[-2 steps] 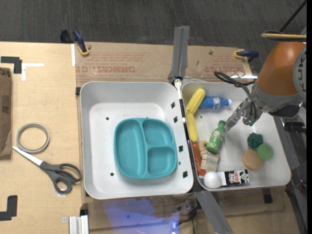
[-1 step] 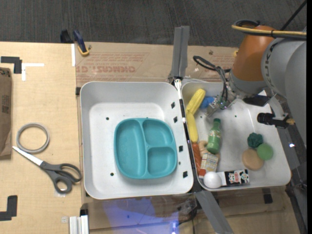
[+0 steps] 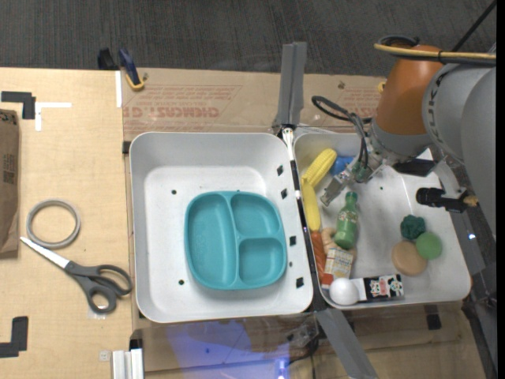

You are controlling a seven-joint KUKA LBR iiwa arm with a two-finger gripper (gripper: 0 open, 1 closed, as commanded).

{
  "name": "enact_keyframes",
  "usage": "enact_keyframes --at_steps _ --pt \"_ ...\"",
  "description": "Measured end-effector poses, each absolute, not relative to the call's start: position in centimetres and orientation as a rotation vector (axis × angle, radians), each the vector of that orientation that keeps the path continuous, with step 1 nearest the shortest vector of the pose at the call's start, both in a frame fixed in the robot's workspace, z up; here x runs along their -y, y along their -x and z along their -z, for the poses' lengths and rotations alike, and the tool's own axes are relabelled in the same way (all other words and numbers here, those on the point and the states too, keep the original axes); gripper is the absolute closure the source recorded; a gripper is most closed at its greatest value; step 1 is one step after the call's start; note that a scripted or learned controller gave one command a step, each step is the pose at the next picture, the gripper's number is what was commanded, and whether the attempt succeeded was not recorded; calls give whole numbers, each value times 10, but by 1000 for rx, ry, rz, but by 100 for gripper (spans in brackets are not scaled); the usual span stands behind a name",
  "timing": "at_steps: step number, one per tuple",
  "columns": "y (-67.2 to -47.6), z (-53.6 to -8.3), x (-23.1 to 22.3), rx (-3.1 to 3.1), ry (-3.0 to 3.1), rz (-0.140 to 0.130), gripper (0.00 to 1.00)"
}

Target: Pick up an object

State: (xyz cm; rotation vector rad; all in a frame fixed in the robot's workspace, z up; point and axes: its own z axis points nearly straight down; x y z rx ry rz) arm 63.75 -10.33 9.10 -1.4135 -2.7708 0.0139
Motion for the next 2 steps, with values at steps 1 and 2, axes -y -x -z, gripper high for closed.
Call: enact_keyframes --at_steps 1,2 --pt "-603 -92 101 2727 1561 -1 0" --pt "-560 -92 101 2646 1695 -2 0"
